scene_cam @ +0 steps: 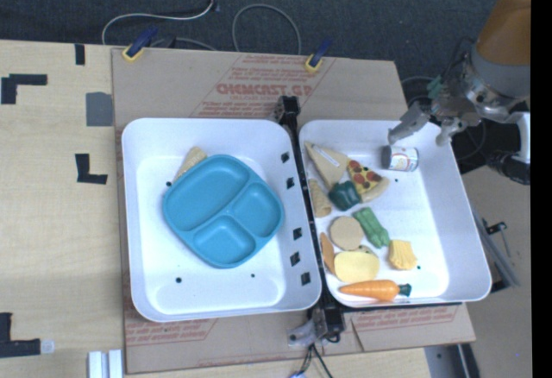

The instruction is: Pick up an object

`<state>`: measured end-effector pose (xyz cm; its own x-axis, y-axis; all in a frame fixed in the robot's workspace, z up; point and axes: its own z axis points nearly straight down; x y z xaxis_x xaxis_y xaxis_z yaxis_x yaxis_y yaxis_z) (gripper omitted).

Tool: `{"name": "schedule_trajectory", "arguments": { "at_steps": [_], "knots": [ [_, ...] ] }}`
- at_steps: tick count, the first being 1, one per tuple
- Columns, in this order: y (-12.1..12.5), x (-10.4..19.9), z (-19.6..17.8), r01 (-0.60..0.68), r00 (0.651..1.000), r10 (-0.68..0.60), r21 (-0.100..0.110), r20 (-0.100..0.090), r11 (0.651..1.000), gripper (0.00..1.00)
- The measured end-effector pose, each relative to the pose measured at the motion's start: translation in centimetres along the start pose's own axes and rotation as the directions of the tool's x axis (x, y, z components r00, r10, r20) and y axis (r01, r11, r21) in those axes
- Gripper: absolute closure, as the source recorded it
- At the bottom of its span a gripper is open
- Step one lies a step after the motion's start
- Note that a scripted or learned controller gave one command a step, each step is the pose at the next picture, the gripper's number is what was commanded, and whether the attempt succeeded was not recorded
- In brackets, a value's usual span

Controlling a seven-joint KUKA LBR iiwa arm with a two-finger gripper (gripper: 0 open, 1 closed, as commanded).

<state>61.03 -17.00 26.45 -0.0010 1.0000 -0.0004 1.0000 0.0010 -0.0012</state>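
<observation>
Nothing picked yet, as far as I can judge. Gripper (405, 131) sits over the far right part of the right bin (466, 212), just above a small can (401, 160) lying on its side. One grey finger is visible pointing down-left at the can; whether the gripper is apart or together, can't tell from this angle. No item visible between its fingers, so I'd not call it a grasp.

All candidates are on the bin floor: can far right, pizza slice (369, 180) just left of it, a pale wedge (325, 162) further left, dark green piece (343, 194) touching the pizza, green pickle (373, 227), tan disc (348, 233), yellow lump (356, 266), small yellow piece (401, 255), carrot (373, 289) at the near edge.

Left bin (147, 281) holds a blue tray (222, 210) with something tan poking out from under its far-left corner.

Left to do: descend, close on an item (can looks the likely target), lift clear. Basically at approach stage.
</observation>
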Motion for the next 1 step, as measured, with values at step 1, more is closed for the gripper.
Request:
{"name": "schedule_trajectory", "arguments": {
  "at_steps": [1],
  "knots": [
    [3.1,2.18,13.5,0.002,1.0,-0.002,0.01,-0.002,1.0,0.0]
  ]
}}
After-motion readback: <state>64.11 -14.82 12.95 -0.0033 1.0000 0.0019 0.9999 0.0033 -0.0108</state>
